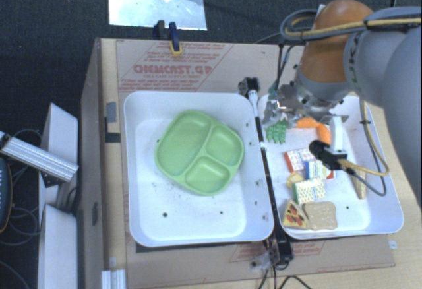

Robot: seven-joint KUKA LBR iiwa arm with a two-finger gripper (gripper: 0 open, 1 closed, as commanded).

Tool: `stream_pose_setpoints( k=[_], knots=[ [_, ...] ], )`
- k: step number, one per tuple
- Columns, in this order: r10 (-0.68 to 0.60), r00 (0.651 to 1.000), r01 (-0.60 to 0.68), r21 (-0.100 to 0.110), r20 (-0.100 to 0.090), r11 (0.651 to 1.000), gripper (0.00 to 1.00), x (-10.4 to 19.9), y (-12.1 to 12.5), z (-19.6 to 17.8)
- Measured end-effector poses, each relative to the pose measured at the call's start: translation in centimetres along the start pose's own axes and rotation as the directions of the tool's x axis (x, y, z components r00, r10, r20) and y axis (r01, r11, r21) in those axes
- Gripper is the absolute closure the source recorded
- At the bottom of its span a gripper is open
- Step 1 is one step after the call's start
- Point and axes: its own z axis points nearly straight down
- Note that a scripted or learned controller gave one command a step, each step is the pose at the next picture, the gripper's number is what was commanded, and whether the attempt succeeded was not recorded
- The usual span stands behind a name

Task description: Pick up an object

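My gripper [282, 109] hangs over the far left corner of the right bin [386, 212], under the grey and orange wrist. Just in front of it lies a green leafy toy [275, 132], and an orange carrot-like piece [310, 124] lies to its right, partly under the wrist. Nothing can be seen held in the gripper. Nearer the front of the bin lie a red and white box [299, 160], a yellow-green patterned block [310, 189], a pizza slice toy [294, 215] and a toast piece [321, 215].
The left bin [142, 215] holds a green divided plate [200, 151]. A wooden stick [357, 183] lies at the right side of the right bin. A raised black divider [262, 162] runs between the two bins.
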Motion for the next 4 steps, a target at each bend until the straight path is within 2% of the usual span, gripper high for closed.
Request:
stream_pose_setpoints(
  k=[1,2,3,4],
  knots=[
    [0.000,1.000,0.000,0.003,0.000,1.000,1.00,7.5,-4.9,-1.2],
    [0.001,1.000,-0.001,0.004,0.000,1.000,1.00,12.0,-12.4,-5.4],
    [0.004,1.000,-0.004,0.001,0.002,1.000,1.00,6.8,-11.2,-7.8],
    [0.004,1.000,-0.004,0.002,0.003,1.000,1.00,-2.2,-6.5,-6.3]
  ],
)
